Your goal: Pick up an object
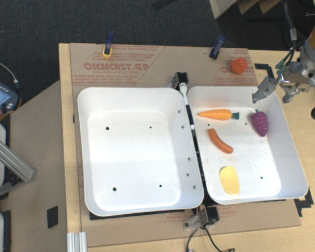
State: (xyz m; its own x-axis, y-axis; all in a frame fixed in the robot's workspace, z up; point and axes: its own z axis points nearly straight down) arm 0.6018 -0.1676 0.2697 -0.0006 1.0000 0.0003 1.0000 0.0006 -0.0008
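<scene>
1. White plastic bins are sitting side by side on the bench; the left bin (94, 109) is carrying nothing, while the right bin (283, 161) is holding all the toy food.
2. Grey metal, the gripper (277, 86) is hanging over the right bin's far corner, jaws spread with nothing between them.
3. Lying nearest it is the purple grape bunch (260, 123) (the likeliest target, I'd guess).
4. Resting nearby are the carrot (216, 115), the sausage (220, 140) and the yellow piece (230, 179).
5. Nothing is being lifted yet: descent, closing and raising are all remaining.
</scene>
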